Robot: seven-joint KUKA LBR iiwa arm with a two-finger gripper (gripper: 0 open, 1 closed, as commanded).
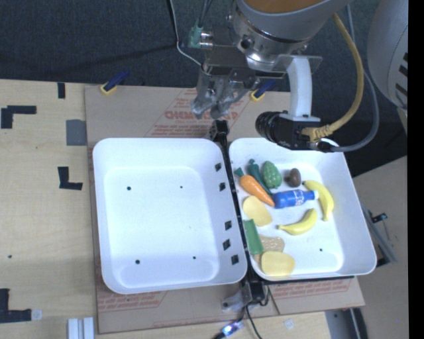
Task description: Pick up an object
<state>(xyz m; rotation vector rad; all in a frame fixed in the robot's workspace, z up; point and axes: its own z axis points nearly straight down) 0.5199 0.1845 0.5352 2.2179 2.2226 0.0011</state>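
Camera view: gripper [215, 106], state unclear, hovers beyond the bins; carrot [256, 189], bottle [292, 198], bananas [311, 210] crowd the right bin [351, 192].

glossy white plastic bins [159, 218] sit on matt brown cardboard [132, 112] over wood-look bench [40, 218].

The arm [278, 20] is cut off by the top edge; only its lower housing and wrist are visible. The pincer [215, 106] is blurred, and the state of its fingers cannot be determined. The camera body [281, 129] hanging below the wrist covers part of the right bin's [351, 198] far rim. In that bin, the green stick-shaped item [252, 236] lies against the dividing wall, its identity too small to tell. A pale flat item [271, 243] is partly hidden beneath the neighbouring yellow pieces. The surface [40, 218] runs off the left edge.
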